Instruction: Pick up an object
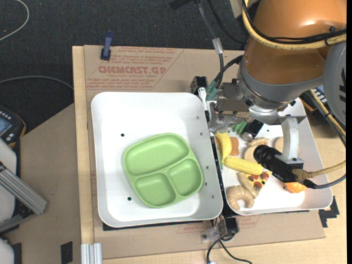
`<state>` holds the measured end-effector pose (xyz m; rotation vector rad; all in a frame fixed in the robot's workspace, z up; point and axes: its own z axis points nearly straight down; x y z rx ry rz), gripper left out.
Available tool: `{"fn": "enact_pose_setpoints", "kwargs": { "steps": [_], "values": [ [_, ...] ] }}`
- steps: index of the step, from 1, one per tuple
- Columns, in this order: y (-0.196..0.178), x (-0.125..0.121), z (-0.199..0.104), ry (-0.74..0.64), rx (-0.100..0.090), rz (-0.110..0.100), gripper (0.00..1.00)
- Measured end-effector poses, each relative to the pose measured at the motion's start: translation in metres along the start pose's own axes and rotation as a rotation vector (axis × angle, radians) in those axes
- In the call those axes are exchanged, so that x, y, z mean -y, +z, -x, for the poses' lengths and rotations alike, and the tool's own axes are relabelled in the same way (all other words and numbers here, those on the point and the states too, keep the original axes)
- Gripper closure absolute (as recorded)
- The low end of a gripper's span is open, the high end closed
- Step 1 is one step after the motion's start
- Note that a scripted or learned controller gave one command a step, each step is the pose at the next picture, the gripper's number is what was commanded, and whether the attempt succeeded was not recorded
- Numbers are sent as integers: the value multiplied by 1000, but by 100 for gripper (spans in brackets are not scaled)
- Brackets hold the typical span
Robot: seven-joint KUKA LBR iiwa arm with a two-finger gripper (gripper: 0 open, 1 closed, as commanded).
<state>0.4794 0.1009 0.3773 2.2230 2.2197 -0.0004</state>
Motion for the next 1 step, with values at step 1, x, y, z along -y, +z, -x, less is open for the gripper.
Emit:
{"fn": "enact_pose_setpoints", "kwargs": {
  "steps": [1],
  "values": [
    [57,1,72,7,2,-7,100]
  ]
}}
